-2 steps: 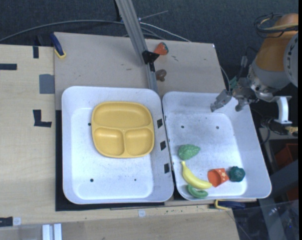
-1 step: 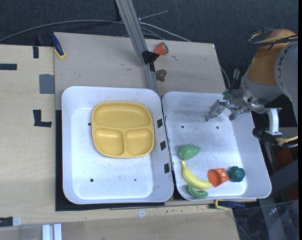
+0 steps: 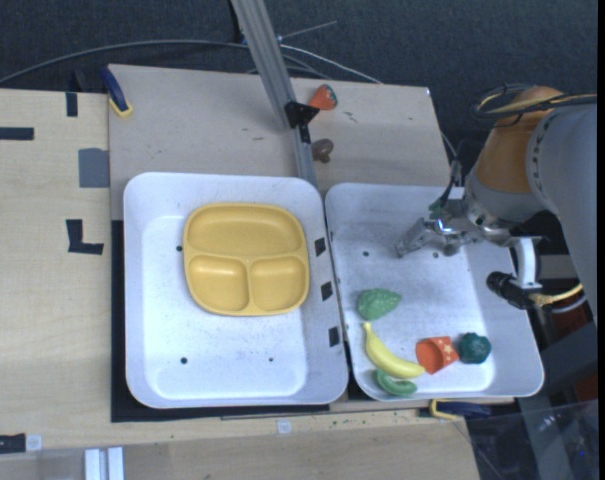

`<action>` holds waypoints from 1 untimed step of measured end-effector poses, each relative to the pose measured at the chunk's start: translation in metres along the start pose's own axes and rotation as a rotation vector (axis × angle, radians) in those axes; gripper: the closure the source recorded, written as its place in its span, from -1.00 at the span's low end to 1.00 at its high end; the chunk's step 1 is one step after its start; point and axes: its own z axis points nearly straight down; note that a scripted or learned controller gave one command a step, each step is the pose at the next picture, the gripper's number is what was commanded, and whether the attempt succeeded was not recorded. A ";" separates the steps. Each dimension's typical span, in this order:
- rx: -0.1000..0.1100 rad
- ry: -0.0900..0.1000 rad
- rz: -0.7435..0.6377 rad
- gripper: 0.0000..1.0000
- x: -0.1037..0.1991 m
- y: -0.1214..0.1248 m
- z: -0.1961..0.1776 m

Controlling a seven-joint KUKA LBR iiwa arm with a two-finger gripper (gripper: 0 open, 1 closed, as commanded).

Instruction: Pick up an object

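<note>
You have 2 white bins side by side on the bench. The left bin [image 3: 152, 268] holds a yellow divided plate [image 3: 247, 258] with 3 compartments, lying flat toward the bin's upper half.

The right bin [image 3: 382, 213] holds the loose objects, all gathered toward its near end. A green leafy piece [image 3: 378, 303] lies just right of the divider between the bins. Below it you see a yellow banana [image 3: 387, 356], curved, with a small green piece [image 3: 396, 384] touching its lower end at the bin's front rim. To the right sit an orange-red piece [image 3: 435, 353] and a dark teal round piece [image 3: 473, 348], the 2 touching each other.

The gripper [image 3: 419, 240] sits over the upper part of the right bin, reaching in from the right, with the grey arm [image 3: 562, 168] and its orange band [image 3: 502, 158] behind it. It is well apart from every object, and nothing lies between its fingers. Whether the jaws are spread or closed, you cannot tell from this angle.
</note>
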 end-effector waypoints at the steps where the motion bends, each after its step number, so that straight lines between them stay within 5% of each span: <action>1: -0.004 0.000 -0.001 1.00 0.001 0.001 -0.013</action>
